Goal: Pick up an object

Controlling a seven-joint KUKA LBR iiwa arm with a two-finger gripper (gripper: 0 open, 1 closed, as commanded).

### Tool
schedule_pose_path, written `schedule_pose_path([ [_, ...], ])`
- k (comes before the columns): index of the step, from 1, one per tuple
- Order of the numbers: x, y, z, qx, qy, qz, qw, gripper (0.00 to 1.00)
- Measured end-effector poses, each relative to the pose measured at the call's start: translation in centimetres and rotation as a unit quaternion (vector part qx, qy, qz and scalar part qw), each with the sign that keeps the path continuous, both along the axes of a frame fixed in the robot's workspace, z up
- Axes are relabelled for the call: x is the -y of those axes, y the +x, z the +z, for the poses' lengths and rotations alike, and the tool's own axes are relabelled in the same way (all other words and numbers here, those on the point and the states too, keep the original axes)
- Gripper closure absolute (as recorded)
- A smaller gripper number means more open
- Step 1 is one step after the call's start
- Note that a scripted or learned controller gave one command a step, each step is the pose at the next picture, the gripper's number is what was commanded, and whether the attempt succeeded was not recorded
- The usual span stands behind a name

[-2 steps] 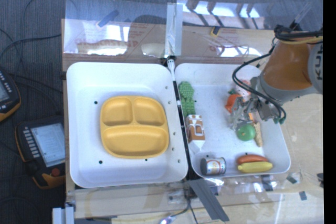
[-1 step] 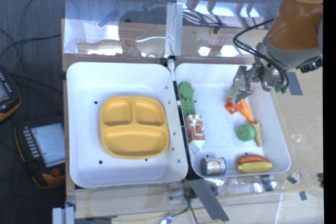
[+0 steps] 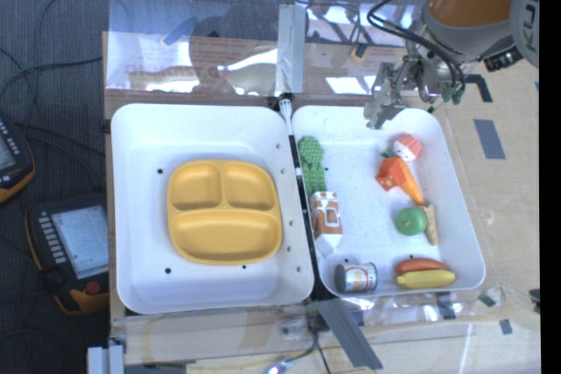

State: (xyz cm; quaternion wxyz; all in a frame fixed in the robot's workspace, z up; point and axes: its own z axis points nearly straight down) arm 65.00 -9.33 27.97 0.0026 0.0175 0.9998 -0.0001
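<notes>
With the gripper point(image 3: 382, 111) poised at the upper right bin's point(image 3: 456, 188) back rim, its opening indiscernible, the toy carrot point(image 3: 401, 177) could be missed or nudged aside

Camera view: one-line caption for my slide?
Gripper hovers above right bin's far edge; toy carrot nearby; yellow plate in left bin.

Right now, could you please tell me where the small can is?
The small can lies on its side in the right bin, at its near left corner, just left of the hot dog.
</notes>
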Motion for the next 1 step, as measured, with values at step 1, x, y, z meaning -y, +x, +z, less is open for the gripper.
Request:
schedule_pose_path([
  [1, 0.00, -0.01, -0.03, 0.000, 0.0002, 0.000, 1.0000, 0.00],
])
